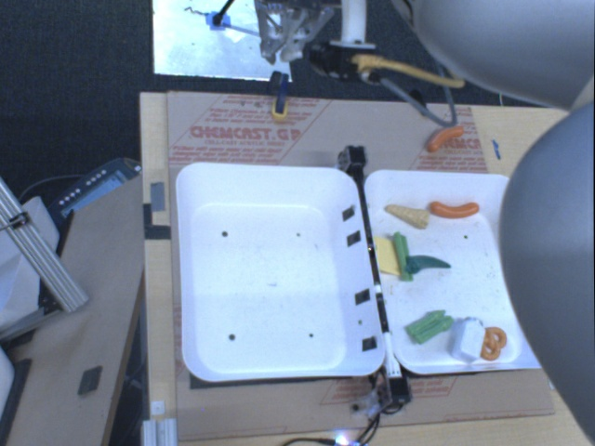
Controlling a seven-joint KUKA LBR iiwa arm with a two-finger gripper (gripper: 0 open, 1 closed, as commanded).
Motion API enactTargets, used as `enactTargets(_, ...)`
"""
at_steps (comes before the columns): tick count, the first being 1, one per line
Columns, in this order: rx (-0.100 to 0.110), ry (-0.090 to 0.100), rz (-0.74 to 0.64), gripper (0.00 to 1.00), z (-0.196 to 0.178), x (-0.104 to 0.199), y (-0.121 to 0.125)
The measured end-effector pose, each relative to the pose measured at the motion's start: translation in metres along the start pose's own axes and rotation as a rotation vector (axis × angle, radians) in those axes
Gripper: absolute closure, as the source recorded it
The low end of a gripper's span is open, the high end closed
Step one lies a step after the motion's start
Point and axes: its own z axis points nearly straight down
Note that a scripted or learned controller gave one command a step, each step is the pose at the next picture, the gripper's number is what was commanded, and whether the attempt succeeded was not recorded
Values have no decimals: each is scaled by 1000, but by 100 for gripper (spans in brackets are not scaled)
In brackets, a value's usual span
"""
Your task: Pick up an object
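Note:
The right bin [483,249] holds several small toys: an orange sausage [454,209], a cream cone [407,215], a yellow piece [385,256] under a green bean [402,252], a dark green pepper [428,264], a green bundle [429,325], a white block [467,339] and an orange pretzel [495,343]. My gripper [283,56] hangs high above the bench, past the far edge of the left bin [270,249], pointing down. Just under it, a small blue and yellow item [279,98] is over the cardboard; whether the two touch is unclear.
Both bins rest on a cardboard sheet [232,133]. Another orange sausage [444,138] lies on the cardboard behind the right bin. Black clips [353,240] line the seam between the bins. The grey arm [548,249] covers the right bin's right side.

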Motion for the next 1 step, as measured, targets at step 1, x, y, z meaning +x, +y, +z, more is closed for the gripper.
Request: enactTargets(1,19,-5,0,100,116,0,-14)
